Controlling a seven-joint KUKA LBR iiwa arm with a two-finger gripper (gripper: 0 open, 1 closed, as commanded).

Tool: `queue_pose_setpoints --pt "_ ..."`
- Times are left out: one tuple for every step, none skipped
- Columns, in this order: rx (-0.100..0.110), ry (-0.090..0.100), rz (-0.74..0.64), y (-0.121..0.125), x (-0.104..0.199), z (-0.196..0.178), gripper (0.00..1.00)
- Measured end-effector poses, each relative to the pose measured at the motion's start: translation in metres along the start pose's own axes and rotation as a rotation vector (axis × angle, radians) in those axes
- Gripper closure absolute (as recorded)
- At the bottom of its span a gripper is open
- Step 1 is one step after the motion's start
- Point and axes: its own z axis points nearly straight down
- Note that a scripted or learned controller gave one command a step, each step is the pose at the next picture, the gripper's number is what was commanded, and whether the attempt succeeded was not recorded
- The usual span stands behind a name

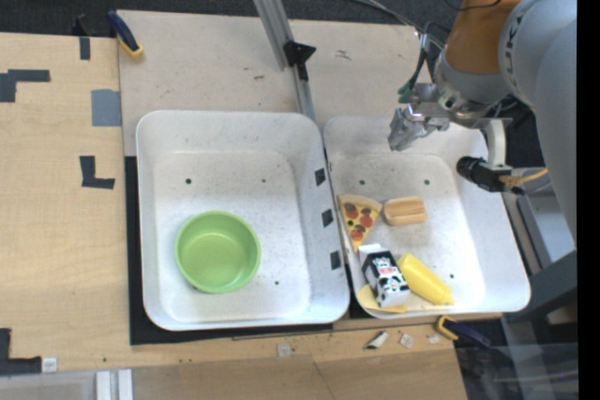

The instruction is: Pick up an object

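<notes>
The claw hangs over the far part of the right bin, above bare floor, with nothing seen between its fingers; how far open it is I cannot tell. Nearer in that bin lie a pizza slice pointing near, a bun just right of it lying left-right, a small carton, and a banana slanting from far-left to near-right. A green bowl sits in the left bin.
</notes>
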Motion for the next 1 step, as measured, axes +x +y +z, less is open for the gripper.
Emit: queue_pose_setpoints --pt "0.000 0.000 0.001 0.0004 0.0005 -0.0313 1.00"
